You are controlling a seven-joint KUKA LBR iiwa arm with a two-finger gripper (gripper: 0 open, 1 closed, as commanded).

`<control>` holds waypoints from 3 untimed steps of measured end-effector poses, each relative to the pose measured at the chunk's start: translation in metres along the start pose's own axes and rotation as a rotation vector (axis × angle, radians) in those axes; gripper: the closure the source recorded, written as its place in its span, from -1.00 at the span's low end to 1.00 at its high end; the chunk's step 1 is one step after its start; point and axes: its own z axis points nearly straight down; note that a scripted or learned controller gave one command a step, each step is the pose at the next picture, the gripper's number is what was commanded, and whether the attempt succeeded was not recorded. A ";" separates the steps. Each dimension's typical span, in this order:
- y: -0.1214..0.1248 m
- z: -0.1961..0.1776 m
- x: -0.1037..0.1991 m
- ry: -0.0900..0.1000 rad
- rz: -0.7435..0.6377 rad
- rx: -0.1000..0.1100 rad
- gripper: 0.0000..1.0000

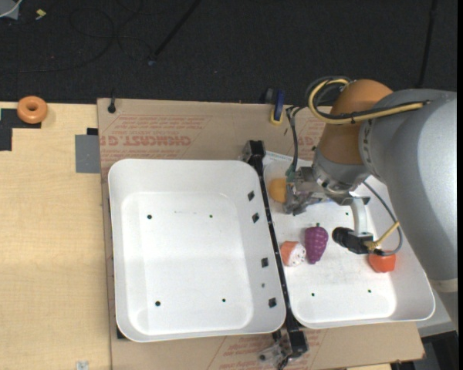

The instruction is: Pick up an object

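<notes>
My gripper [298, 199] is low in the right bin [370, 311], near its back left corner. A small yellow-orange object [277, 189] lies just left of it, close to or touching it. A purple grape-like piece [316, 243] stands a little in front of the gripper. Next to that, against the bin's left wall, lies a red and white piece [292, 253]. An orange-red piece [382, 263] lies toward the bin's right side. I see nothing held.
The left bin [131, 206] sits beside the right one, with a black divider rail [266, 237] between them. An orange ring [32, 109] lies on the wooden bench at far left. A blue clip [276, 106] stands on the cardboard's back edge.
</notes>
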 end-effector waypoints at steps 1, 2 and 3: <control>0.001 -0.008 -0.004 -0.001 0.003 -0.006 1.00; 0.003 -0.108 0.111 0.004 -0.008 -0.017 1.00; 0.002 -0.284 0.103 -0.002 0.002 -0.026 1.00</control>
